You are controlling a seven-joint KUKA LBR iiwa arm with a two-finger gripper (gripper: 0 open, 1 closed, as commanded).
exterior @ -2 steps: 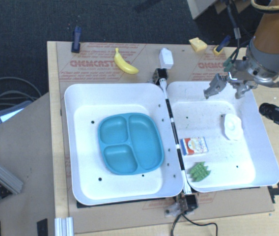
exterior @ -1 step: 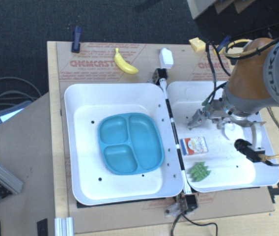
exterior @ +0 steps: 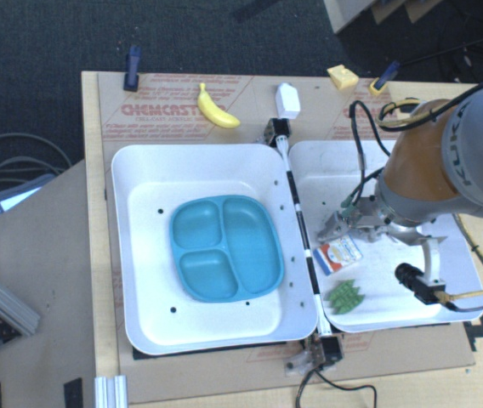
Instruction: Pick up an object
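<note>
Packet (exterior: 341,254) lies in the right bin (exterior: 326,161), just above the green toy (exterior: 344,297). My gripper (exterior: 348,225) hovers over it; next I'd descend and close.

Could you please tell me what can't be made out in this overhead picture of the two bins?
- Claw: camera view; the wrist covers it, so its opening is unreadable.
- Small packet below the claw: print too small to read; contact unclear.
- Green object in the right bin: too small to identify.
- Right bin's far side: hidden by the arm.
- Blue divided plate in the left bin: fully visible.
</note>
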